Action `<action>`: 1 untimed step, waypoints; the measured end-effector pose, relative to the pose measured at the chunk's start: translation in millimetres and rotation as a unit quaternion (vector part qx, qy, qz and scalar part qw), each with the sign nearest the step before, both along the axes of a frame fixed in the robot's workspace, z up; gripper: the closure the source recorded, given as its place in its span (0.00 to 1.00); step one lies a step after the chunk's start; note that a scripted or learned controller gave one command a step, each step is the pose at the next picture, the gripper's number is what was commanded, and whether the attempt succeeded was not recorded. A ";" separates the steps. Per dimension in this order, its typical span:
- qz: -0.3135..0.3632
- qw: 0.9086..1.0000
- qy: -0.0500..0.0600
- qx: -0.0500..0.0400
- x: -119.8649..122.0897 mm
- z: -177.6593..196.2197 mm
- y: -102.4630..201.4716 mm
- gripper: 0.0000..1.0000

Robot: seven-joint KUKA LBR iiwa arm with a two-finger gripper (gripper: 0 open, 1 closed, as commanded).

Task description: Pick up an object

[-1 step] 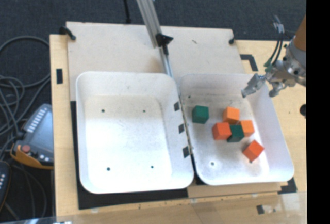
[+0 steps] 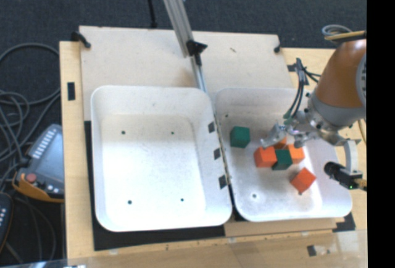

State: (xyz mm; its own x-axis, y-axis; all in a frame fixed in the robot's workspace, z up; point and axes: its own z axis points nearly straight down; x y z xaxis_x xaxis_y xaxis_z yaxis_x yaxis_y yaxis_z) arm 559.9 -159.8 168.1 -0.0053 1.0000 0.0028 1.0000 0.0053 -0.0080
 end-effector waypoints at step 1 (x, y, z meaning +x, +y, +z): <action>-0.003 1.000 -0.006 -0.003 -6.7 -49.2 39.9 0.00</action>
State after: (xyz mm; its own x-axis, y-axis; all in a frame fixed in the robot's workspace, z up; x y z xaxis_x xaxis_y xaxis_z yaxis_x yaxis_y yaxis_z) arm 553.1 -119.9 119.0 0.0005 1.0000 -0.0026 1.0000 -0.0005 0.0044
